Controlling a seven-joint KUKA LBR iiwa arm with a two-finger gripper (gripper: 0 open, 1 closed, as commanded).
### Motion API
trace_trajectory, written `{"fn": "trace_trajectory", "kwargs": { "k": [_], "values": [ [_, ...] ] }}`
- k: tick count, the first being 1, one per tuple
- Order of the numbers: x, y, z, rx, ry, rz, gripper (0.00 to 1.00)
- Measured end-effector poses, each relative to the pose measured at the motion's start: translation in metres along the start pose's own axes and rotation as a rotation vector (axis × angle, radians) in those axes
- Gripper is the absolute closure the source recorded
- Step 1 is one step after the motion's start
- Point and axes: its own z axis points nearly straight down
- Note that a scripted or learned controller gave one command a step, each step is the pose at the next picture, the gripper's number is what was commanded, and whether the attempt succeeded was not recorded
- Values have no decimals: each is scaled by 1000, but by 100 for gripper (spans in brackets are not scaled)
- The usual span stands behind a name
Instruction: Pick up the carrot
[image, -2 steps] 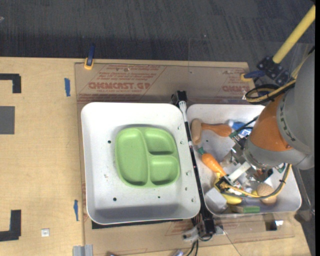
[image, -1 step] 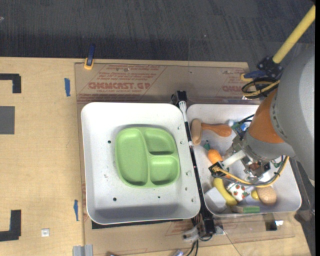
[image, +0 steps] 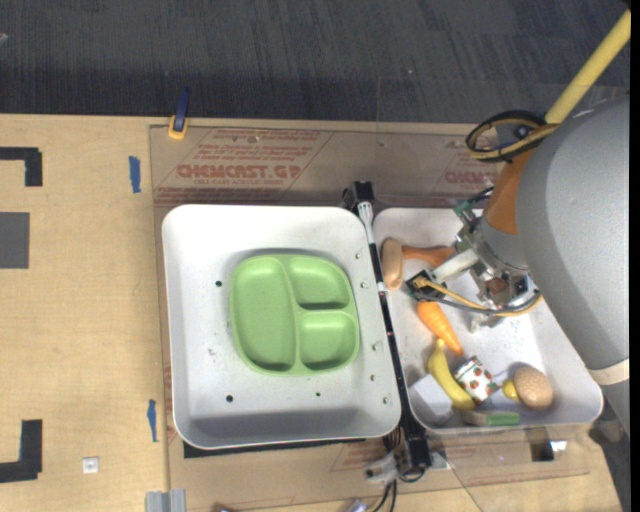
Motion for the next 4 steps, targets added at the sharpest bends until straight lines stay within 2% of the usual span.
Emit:
{"fn": "trace_trajectory", "kwargs": {
  "k": [2,3,4],
  "values": [
    [-71,-31,-1,-1,9,159,0],
    [-74,-31,-11,4,-2,157,100],
    [-74,-31,-11,5,-3,158,0]
  ]
}}
